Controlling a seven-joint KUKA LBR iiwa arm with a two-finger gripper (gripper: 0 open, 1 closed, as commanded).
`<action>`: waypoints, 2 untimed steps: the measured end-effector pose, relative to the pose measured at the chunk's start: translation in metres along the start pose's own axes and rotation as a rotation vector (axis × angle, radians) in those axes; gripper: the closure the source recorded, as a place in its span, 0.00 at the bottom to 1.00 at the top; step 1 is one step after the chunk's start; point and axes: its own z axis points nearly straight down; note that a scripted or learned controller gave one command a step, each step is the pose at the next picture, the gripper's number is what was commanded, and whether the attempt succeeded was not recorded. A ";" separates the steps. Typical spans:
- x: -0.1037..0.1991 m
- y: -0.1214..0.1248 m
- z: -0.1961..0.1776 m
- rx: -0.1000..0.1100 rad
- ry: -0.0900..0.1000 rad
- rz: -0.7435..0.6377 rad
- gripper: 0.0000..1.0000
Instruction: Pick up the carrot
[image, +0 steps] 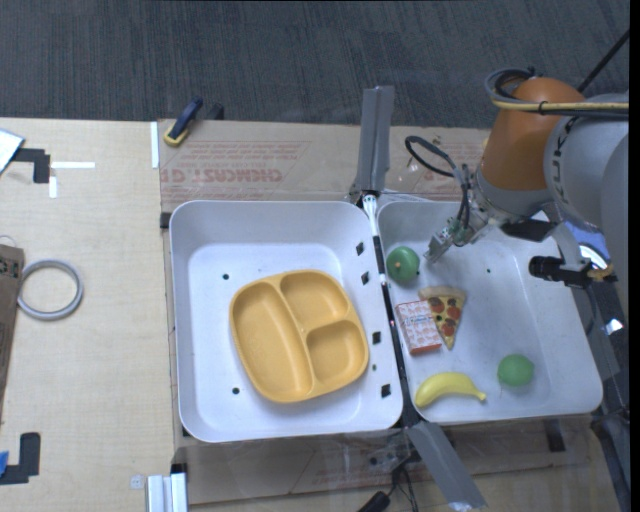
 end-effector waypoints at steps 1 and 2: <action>-0.034 -0.021 -0.053 -0.004 -0.005 -0.257 1.00; -0.051 -0.070 -0.102 -0.003 -0.005 -0.506 1.00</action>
